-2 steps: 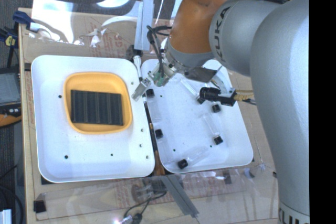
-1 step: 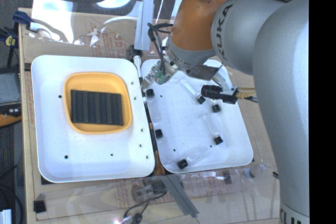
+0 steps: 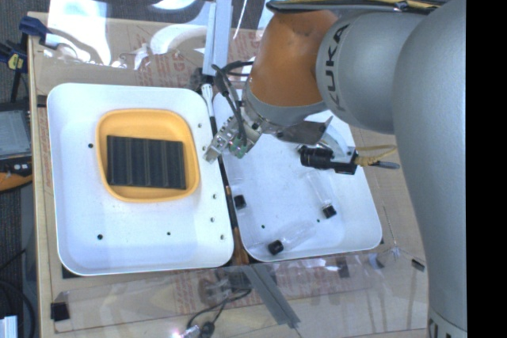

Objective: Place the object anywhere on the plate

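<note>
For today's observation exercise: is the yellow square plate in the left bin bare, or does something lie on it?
Something lies on it: a dark ribbed rectangular slab rests flat inside the yellow square plate.

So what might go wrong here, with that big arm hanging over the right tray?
1. The arm covers much of the right bin, so the gripper's aim is hard to check; a grab could miss.
2. A clear, glassy-looking object lies in that bin; it may be hard to sense and might slip.
3. The yellow plate sits in the left bin, so anything carried must cross both rims and could get dropped.
</note>
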You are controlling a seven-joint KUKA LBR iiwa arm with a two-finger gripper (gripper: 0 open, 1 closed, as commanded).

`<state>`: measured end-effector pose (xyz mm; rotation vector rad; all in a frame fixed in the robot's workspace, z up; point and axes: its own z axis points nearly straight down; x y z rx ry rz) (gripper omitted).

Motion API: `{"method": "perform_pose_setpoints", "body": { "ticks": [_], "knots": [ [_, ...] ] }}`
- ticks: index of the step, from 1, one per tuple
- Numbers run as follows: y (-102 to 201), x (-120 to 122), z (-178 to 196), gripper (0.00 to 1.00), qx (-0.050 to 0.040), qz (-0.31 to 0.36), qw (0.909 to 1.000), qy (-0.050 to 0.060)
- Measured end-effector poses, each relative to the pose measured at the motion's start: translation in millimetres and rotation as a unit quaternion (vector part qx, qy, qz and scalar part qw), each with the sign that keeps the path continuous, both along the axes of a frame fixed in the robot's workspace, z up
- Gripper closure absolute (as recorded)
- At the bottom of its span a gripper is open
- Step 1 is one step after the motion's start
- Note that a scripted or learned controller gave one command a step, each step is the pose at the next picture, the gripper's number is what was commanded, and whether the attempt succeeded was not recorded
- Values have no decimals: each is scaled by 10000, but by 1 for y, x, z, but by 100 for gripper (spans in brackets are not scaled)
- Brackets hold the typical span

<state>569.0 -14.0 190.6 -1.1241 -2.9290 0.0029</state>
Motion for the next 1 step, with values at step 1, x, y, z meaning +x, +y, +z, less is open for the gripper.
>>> {"method": "perform_pose_setpoints", "body": {
  "ticks": [1],
  "knots": [
    [0,0,0,0,0,-1,10000,-1]
  ]
}}
